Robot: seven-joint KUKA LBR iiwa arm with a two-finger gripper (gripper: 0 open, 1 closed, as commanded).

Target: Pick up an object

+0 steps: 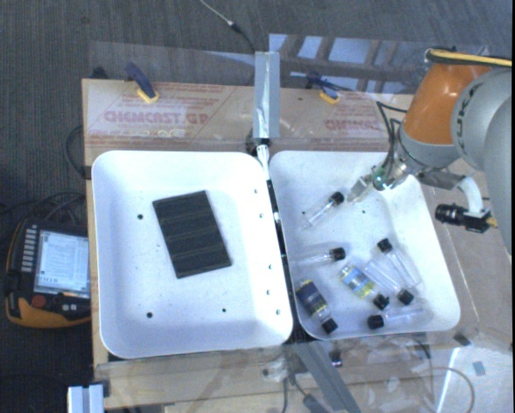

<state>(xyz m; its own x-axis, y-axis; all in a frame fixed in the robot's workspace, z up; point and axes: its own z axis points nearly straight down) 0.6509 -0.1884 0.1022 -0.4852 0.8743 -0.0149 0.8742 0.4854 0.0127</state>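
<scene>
in the right bin (430, 231), the tool (380, 179) hangs just beyond a clear vial (324, 208) — its grip i cannot tell — so the approach step seems underway, next needing descent onto that vial.

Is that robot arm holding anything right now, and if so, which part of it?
It cannot be told. The gripper sits low in the right bin, close to a black-capped vial, but its tip is too small and blurred to show a hold.
</scene>
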